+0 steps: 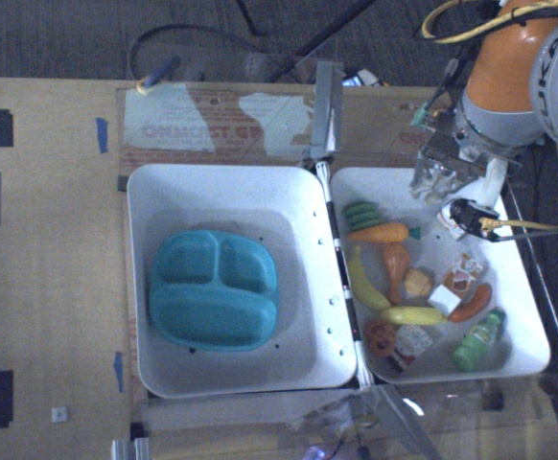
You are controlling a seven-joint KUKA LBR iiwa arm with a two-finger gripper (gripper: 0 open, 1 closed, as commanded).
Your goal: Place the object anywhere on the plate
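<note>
While the left bin [223, 185] holds only a teal plate [214, 288] with three compartments, lying near its middle, the right bin [525, 300] is crowded with toy food. Going rightward there, a dark green piece [362, 214] lies at the back beside an orange carrot [383, 232], with a yellow banana [363, 280] running along the bin's left side below them. A second yellow piece [412, 315] lies crosswise near the centre, a red sausage [471, 303] sits further right, and a green bottle [478, 340] rests tilted toward the front right corner. None of these touches the plate. Above the right bin's back right corner hangs the gripper [439, 182], with nothing visible between its fingers; whether it is spread or closed cannot be told from this angle.
</note>
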